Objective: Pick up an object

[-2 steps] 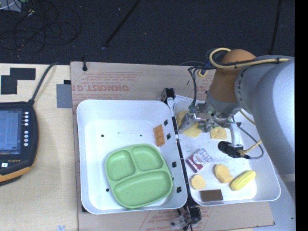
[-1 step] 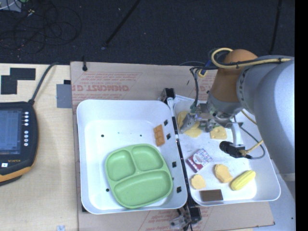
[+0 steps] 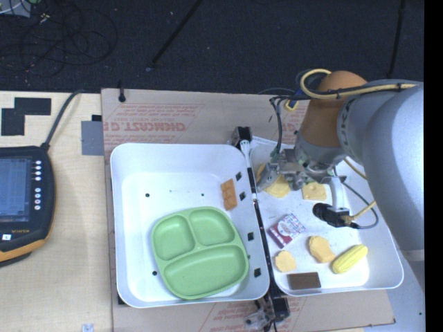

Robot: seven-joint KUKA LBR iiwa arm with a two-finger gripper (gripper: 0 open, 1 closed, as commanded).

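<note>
My gripper (image 3: 291, 173) reaches down into the back left part of the right bin (image 3: 387, 268), under the orange band of the arm. It hangs directly over two pale yellow pieces, one (image 3: 278, 188) at its left and one (image 3: 314, 191) at its right. Nearer the front lie a red-and-white packet (image 3: 286, 228), two orange-yellow lumps (image 3: 284, 260) (image 3: 320, 248), a yellow corn cob (image 3: 349, 258) and a brown block (image 3: 303, 280). Whether anything is gripped cannot be told from this view.
The left bin (image 3: 131, 185) holds a green divided plate (image 3: 199, 252) and a small orange piece (image 3: 228, 194) by its right wall. A black part with a cable (image 3: 331, 216) hangs off the arm over the right bin. A tablet pendant (image 3: 21, 199) lies at the far left.
</note>
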